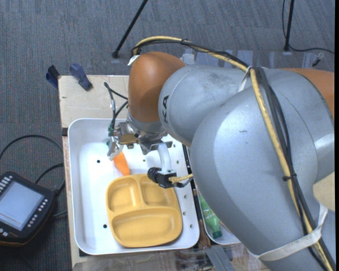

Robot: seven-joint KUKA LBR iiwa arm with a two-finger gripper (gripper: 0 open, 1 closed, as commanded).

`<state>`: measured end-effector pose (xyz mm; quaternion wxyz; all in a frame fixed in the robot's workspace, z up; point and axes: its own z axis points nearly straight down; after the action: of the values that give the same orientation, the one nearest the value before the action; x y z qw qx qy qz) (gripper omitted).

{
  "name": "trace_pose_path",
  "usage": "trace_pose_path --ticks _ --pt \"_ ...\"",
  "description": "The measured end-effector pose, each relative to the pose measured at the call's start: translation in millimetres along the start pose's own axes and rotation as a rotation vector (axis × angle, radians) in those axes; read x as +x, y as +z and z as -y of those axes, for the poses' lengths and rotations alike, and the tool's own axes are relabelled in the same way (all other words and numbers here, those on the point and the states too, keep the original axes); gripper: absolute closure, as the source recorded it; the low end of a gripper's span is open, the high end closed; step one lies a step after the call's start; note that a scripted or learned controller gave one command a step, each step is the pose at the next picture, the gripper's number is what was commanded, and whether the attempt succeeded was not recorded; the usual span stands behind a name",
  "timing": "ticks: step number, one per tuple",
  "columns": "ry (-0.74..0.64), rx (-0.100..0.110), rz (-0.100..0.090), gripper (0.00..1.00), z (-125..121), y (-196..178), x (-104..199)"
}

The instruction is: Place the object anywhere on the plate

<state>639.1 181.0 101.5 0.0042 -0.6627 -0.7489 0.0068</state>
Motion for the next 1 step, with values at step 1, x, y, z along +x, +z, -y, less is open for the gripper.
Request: trace_pose_path --ticks 1 --pt "0.072 -0.013 -0.003 0.00 -8.0 -53.0 32.2"
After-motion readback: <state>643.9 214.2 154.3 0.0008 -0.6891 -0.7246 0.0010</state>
